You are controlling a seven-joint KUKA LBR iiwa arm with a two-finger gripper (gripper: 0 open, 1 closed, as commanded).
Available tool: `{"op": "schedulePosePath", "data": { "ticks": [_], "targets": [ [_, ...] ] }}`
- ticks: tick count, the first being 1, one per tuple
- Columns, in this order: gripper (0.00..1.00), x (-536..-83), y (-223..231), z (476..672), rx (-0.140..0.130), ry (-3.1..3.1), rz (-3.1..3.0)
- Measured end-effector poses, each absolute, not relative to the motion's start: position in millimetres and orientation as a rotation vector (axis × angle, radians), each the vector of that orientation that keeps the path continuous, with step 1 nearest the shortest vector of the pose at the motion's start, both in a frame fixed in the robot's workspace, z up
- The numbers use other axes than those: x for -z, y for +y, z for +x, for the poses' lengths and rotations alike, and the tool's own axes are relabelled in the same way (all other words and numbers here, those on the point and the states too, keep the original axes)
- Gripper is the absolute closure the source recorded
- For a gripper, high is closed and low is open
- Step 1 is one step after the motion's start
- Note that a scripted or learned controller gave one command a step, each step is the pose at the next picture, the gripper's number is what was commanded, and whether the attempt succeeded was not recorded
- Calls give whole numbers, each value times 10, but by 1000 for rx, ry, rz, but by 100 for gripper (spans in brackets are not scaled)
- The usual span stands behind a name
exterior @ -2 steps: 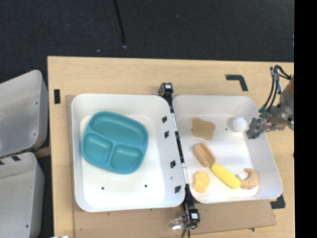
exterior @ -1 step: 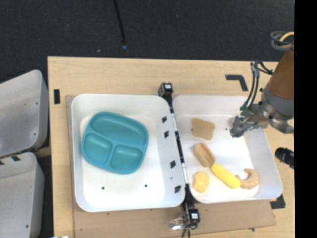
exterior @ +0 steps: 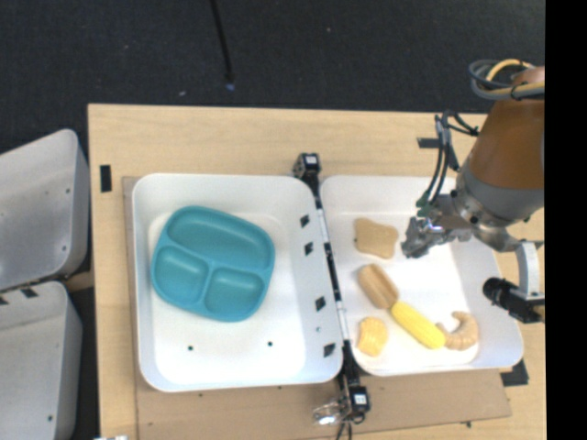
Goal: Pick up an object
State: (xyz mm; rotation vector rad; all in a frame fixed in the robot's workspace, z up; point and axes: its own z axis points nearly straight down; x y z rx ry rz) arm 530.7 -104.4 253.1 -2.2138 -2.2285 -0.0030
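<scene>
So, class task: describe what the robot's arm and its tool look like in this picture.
The arm is grey with a broad orange band above the wrist. Thin cables loop beside and above that band. The tool is small, grey metal with dark parts. A black fitting juts from the arm lower down.

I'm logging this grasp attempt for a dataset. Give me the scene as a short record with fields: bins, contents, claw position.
left bin: holds a teal divided plate
right bin: holds a tan bread slice, brown bread roll, yellow corn cob, yellow lumpy piece, tan shrimp
claw: over the right bin, just right of the bread slice
held: nothing seen between its fingers
</scene>
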Motion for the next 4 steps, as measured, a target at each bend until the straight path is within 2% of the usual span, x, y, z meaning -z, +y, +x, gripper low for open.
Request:
{"op": "schedulePosePath", "data": {
  "ticks": [2, 4],
  "targets": [
    [100, -2473, -29, 5154, 1, -2227, -2213],
    [100, -2462, 854, 5126, 3, -2229, -2215]
  ]
}}
